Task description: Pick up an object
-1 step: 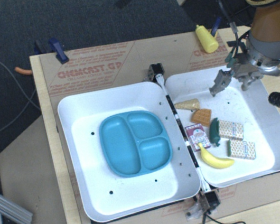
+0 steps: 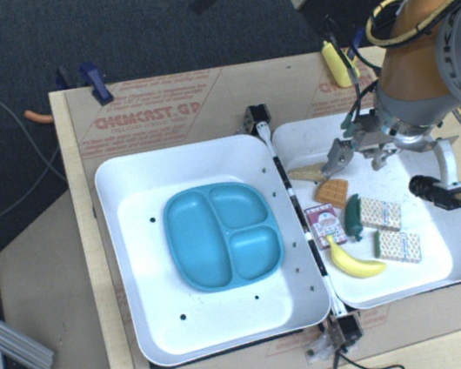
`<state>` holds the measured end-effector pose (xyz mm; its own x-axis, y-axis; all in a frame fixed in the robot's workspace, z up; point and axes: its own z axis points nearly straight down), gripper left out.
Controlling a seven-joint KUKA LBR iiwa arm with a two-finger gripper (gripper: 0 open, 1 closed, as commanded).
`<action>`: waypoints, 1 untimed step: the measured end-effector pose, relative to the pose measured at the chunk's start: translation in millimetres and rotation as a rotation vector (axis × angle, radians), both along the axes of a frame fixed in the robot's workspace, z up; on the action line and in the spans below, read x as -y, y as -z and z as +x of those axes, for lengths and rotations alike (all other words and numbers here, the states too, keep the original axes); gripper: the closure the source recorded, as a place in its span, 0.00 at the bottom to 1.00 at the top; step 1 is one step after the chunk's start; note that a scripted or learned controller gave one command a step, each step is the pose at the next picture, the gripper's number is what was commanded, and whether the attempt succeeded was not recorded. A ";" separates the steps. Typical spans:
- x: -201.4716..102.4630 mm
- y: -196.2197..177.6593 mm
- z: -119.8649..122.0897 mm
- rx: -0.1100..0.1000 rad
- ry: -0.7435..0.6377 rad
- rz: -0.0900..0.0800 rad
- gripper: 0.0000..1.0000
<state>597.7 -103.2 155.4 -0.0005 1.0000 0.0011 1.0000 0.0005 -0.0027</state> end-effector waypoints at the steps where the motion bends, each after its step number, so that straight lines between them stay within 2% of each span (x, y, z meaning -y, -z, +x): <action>1: -9.2 71.3 6.5 0.000 0.001 0.000 0.00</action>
<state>604.2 -94.0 84.1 0.0003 1.0000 0.0010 1.0000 -0.0003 -0.0025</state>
